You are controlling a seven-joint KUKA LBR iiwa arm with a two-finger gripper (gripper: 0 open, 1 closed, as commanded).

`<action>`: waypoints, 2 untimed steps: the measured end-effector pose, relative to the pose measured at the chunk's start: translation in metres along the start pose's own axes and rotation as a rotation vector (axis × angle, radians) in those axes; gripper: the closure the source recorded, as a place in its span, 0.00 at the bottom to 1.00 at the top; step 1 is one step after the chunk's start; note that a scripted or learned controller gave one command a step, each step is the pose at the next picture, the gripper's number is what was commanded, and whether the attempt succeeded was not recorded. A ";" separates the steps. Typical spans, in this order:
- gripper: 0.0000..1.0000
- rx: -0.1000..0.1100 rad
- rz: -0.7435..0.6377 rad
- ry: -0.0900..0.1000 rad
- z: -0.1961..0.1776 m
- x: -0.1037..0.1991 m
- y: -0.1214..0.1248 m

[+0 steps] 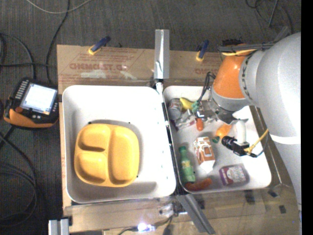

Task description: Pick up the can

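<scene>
Can point(177, 107) lay tipped in right bin point(264, 180), far left corner, beside banana point(186, 102). Gripper point(198, 112) hung just right of it; finger state: cannot tell. Judged light, stiff, smooth, likely to roll; best pinched across its round sides.

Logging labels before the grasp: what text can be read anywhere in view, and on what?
"CHEMCAST", faint red print, seemingly upside down, on the brown board behind the bins; further words there are blurred.
Carton in the right bin: print too small to read.
Purple pouch: label blurred.
Green bottle: label unreadable.
Pendant screen: washed out.
</scene>
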State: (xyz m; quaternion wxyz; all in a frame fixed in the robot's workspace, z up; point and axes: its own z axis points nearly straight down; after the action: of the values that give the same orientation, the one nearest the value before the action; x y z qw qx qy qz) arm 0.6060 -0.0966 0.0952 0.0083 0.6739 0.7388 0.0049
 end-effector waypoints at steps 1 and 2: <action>0.00 -0.006 0.259 0.006 -0.001 -0.045 -0.030; 0.00 0.010 0.576 -0.015 0.003 -0.011 0.018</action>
State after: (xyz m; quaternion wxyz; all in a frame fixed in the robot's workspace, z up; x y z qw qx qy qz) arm 0.6252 -0.1056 0.0929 0.0084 0.8559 0.5171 -0.0016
